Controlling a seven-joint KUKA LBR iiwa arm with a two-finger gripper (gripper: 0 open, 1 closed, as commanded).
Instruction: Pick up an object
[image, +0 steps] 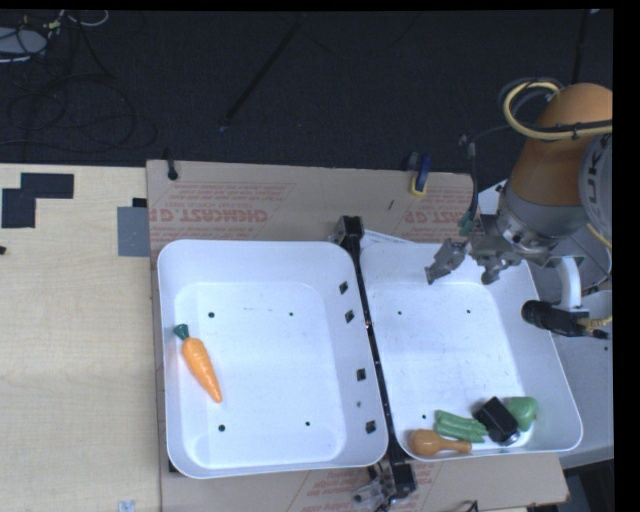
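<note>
Toy vegetables and a black block (496, 418) crowd the right bin's (545, 375) near corner, well below the gripper (468, 263), which hangs open and empty over that bin's far edge. Well off to its left, a toy carrot (200, 366) lies in the left bin (170, 300).

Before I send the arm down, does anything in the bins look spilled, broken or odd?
Nothing stands out. A carrot lies alone in the left bin. The other toys are piled in the right bin's near corner, a black block resting on them. The gripper hangs open above that bin's far edge.
</note>
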